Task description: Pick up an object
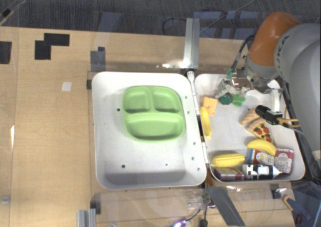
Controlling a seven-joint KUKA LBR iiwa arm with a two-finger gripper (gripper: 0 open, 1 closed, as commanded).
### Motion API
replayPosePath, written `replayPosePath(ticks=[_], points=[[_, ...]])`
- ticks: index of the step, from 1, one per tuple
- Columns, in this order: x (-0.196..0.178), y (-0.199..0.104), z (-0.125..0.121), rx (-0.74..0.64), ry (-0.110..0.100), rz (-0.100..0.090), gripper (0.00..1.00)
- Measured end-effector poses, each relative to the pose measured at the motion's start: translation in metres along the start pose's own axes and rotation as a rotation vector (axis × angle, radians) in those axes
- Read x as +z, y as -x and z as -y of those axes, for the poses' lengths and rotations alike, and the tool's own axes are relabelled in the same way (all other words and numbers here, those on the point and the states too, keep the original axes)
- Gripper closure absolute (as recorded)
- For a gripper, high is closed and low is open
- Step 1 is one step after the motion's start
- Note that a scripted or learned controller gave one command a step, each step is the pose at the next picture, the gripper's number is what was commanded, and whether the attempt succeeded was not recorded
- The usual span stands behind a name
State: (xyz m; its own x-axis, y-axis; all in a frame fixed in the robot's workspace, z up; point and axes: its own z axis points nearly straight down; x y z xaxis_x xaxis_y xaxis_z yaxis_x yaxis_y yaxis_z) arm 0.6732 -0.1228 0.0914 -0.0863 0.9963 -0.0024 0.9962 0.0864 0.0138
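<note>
While the pincer [231,84] hangs over the far corner of the right white plastic bin [235,121], I cannot tell its state. Just below it lies a small dark green plastic toy [231,99], glossy and lumpy, beside an orange cheese-like wedge [210,105].

A grey arm [301,50] with an orange band [271,35] reaches over two white bins [108,171]. Just below the gripper [231,86] lies a green toy [231,99]; to its left, an orange-yellow wedge [209,105] and a lime-green divided plate [152,112]. Farther below the gripper sit yellow bananas [262,146], yellow corn [228,160] and a red-and-white package [279,160].
</note>
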Motion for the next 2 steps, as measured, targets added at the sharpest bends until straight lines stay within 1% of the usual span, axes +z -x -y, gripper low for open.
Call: replayPosePath(ticks=[1, 2], points=[[-0.014, 0.000, -0.003, -0.005, 0.011, 0.004, 1.00], [-0.096, -0.084, -0.006, -0.041, -0.005, -0.003, 1.00]])
